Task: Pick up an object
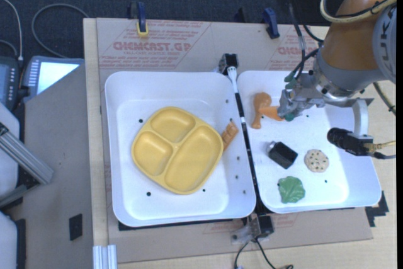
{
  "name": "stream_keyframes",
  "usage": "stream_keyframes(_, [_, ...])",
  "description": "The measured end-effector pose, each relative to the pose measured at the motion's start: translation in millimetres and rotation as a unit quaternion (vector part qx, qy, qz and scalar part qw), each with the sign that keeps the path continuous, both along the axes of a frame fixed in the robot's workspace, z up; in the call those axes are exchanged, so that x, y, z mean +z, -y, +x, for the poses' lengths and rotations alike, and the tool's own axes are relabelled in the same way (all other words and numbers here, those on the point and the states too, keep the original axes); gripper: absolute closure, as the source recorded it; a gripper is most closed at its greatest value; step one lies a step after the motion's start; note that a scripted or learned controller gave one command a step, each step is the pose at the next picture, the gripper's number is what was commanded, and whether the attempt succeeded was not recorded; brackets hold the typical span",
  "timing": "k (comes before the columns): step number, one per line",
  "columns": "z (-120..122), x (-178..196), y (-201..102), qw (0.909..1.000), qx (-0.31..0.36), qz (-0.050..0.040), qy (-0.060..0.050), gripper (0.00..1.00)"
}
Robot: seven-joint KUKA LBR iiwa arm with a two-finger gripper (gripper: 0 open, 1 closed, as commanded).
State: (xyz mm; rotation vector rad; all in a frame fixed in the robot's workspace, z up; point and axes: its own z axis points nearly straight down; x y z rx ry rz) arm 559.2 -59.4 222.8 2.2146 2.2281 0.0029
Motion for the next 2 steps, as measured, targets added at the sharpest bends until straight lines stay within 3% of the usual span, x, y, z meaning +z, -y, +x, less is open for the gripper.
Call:
stream_keyframes(1, [-9,5,-61,1.0000,0.000,0.0005,-0.002,1.00])
stream_keyframes(2, [-5,5,-118,1.0000,-0.004,-0.0053,0.003,1.00])
